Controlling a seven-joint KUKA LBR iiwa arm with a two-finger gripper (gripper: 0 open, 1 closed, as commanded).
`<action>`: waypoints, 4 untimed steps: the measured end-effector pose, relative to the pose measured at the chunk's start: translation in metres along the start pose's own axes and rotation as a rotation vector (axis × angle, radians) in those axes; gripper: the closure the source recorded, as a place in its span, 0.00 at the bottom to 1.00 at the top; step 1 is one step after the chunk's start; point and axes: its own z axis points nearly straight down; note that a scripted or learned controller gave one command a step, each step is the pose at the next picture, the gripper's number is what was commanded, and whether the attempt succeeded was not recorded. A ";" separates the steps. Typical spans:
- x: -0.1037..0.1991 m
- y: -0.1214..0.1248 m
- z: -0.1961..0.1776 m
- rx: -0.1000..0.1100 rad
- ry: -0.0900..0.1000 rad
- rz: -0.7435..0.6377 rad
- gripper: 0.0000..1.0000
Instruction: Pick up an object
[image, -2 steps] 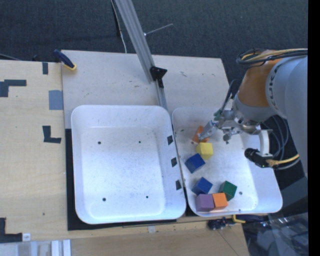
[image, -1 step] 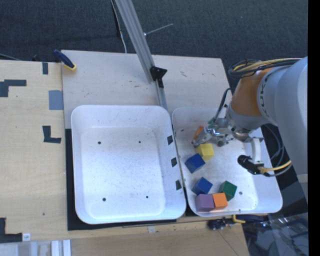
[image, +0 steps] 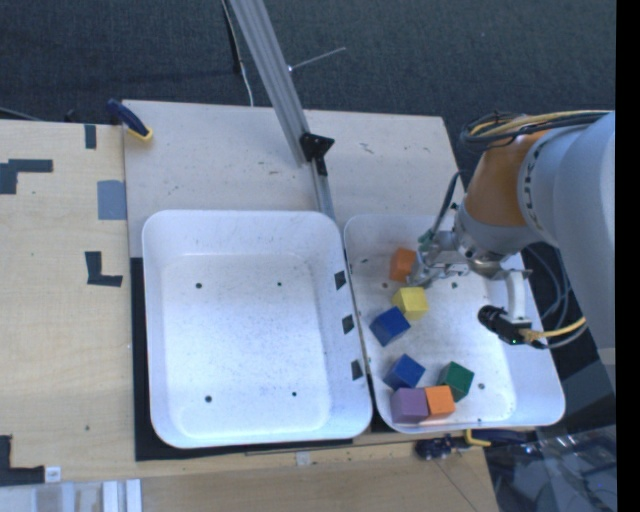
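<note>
The right bin (image: 520, 395) holds several small blocks. An orange block (image: 402, 264) lies near its back, with a yellow block (image: 411, 302) and a blue block (image: 389, 325) in front of it. Nearer the front sit another blue block (image: 406, 371), a green block (image: 458, 379), a purple block (image: 409, 404) and a second orange block (image: 440, 401). My gripper (image: 432, 268) hangs low over the bin, just right of the back orange block and above the yellow one. Its tips are too small and dark to read.
The left bin (image: 245, 330) stands beside the right one. A slanted metal pole (image: 285, 95) with a black clamp reaches down to the bins' shared back corner. A dark cable connector (image: 497, 322) hangs over the right bin's right side.
</note>
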 end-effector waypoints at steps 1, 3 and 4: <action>-0.001 -0.002 -0.043 -0.006 -0.001 0.001 1.00; -0.005 -0.008 -0.140 -0.007 -0.002 0.002 1.00; 0.050 -0.007 -0.149 -0.003 0.001 -0.004 1.00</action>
